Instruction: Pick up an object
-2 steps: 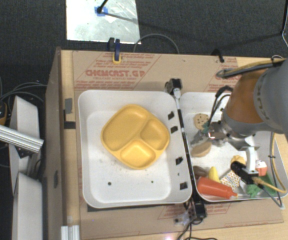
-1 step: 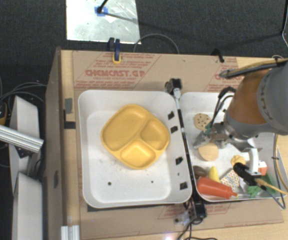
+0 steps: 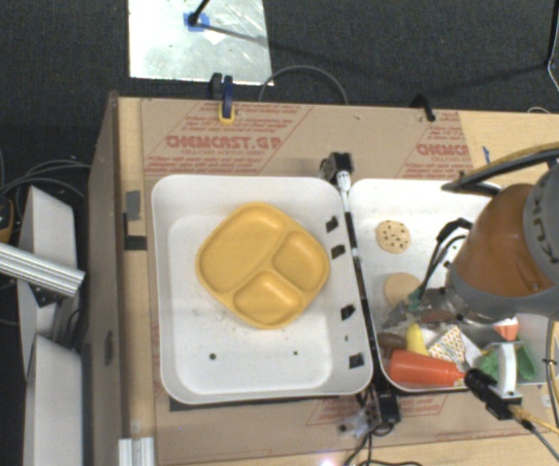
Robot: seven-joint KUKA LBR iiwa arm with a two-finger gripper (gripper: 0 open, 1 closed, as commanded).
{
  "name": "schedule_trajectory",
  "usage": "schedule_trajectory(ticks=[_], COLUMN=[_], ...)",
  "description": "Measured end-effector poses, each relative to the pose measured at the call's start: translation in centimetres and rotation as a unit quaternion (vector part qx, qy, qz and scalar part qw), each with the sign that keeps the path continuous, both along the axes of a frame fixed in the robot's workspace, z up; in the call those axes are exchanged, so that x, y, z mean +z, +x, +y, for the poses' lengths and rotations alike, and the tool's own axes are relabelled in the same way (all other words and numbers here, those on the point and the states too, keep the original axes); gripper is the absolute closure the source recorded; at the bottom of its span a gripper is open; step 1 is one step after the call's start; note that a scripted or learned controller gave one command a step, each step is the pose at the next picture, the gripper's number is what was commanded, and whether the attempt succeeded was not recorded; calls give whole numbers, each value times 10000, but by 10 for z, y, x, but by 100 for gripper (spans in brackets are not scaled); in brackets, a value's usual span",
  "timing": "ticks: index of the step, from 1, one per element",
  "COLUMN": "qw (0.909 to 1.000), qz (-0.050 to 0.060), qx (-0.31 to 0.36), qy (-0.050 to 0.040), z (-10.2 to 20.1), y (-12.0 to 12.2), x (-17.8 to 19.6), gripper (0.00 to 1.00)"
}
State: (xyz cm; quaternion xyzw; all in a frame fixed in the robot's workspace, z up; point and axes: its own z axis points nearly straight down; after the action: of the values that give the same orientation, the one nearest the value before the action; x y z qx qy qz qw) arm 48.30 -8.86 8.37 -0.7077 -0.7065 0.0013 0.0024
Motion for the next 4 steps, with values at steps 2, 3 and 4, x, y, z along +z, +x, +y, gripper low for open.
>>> schedule_trajectory(ticks=[2, 3, 4], qw=[10000, 10000, 10000], qz=[-46, -57, -26], qx=[15, 41, 10], qy=[-14, -11, -9], z=[0, 5, -12], y=[5, 70, 61], x=[11, 1, 1], gripper=[0, 0, 0])
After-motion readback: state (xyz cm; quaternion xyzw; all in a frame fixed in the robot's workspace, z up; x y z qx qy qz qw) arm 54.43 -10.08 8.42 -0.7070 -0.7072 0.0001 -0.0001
